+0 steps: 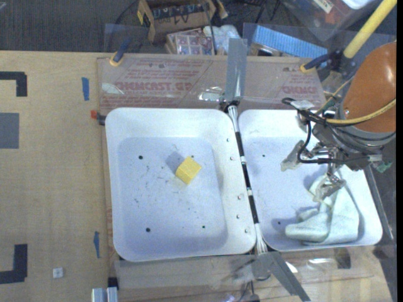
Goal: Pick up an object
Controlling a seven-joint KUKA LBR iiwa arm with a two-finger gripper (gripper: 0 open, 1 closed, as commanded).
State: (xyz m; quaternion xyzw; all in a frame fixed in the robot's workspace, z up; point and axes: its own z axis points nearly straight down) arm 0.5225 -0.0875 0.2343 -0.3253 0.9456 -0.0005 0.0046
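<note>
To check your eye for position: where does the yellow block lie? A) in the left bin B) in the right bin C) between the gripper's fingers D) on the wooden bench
A: the yellow block sits on the floor of the left bin, far from the gripper over the right bin.

Two bins sit side by side on the bench. Left bin: one block near its middle. Right bin: a cloth at the near right corner. The gripper hangs just above the cloth's far end.
</note>
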